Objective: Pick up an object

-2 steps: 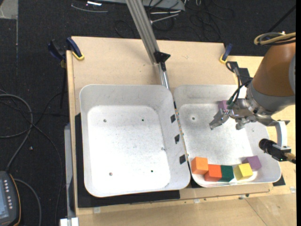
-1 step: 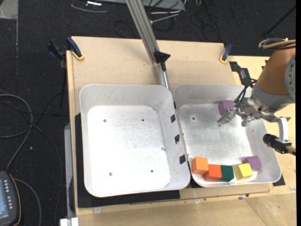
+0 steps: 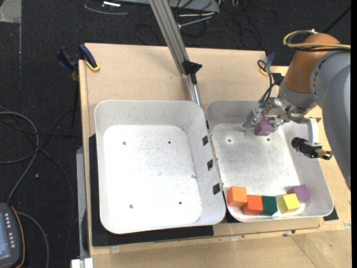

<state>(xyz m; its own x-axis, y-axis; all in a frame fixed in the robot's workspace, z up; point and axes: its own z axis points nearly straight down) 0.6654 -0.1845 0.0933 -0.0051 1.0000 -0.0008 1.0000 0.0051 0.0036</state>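
Observation:
In the camera view my gripper [image 3: 261, 121] hangs over the far part of the right bin [image 3: 268, 161], reaching in from the right. A purple block [image 3: 263, 127] sits between its fingers, raised off the bin floor. Along the right bin's near edge lie an orange block [image 3: 238, 195], a red-orange block [image 3: 254, 204], a green block [image 3: 270, 205], a yellow block [image 3: 288, 202] and another purple block [image 3: 301, 192].
The left bin [image 3: 150, 166] stands beside the right one, its rim touching at the middle. A metal pole [image 3: 173, 38] slants down from the top to the bins' far junction. Clamps [image 3: 83, 57] grip the bench's far corners.

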